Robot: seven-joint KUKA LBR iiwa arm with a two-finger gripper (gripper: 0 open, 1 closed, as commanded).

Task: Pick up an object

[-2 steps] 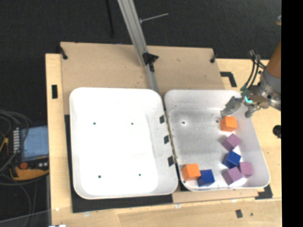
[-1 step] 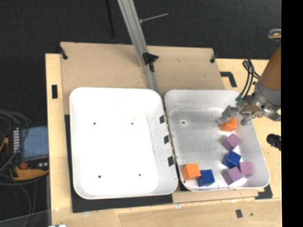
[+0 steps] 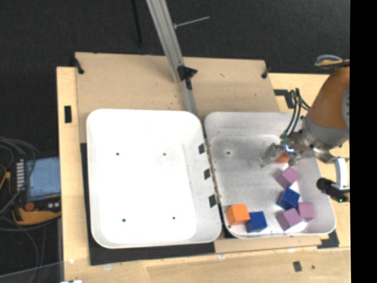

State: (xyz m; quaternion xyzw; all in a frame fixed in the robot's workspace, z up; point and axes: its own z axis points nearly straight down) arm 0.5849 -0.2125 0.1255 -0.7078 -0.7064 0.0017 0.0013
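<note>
The gripper [image 3: 280,153] is blurred, and a small orange thing [image 3: 283,157] at it is too small to be identified. The arm [image 3: 331,108] is cut off at the right.

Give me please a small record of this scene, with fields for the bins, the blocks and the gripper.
left bin: bare white floor in view
right bin: holds all the blocks
orange block: near front edge, touching a blue block
purple blocks: three
second blue block: among the purple ones
gripper: above right bin, behind the blocks; grasp not discernible
</note>
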